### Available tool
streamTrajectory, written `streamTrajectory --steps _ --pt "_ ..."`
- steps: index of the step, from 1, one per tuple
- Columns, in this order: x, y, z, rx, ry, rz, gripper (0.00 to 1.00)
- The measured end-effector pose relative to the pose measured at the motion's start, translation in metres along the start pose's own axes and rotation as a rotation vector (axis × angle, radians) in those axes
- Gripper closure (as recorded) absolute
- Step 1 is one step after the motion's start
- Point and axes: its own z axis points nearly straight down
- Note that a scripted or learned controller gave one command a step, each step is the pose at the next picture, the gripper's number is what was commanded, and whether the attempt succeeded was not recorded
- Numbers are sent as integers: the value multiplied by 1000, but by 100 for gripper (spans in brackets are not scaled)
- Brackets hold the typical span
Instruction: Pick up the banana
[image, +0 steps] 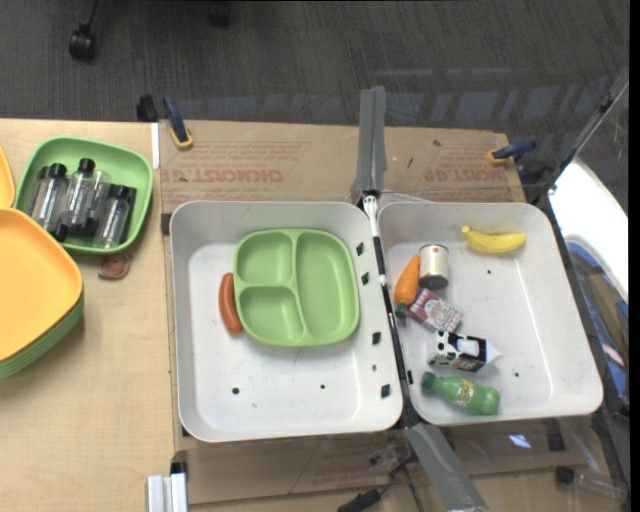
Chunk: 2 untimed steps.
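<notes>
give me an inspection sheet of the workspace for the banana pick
surface: two shallow white bins side by side, left bin and right bin, on a cardboard sheet held by clamps.
job's things: banana lies free at the far right of the right bin, apart from the other items.
clutter: in the right bin a carrot, a can, a pink packet, a black and white carton and a green bottle; in the left bin a green divided plate with a sausage beside it.
hand: nothing seen.
cables: nothing seen.
surroundings: wooden table with a green tray of vials and stacked orange plates; carpet behind.
</notes>
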Motion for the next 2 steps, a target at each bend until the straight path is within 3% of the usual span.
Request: streamTrajectory --steps 1,2 --pt "-43 -32 132 2 -1 -43 100" --pt "-50 -7 116 1 1 -55 100"
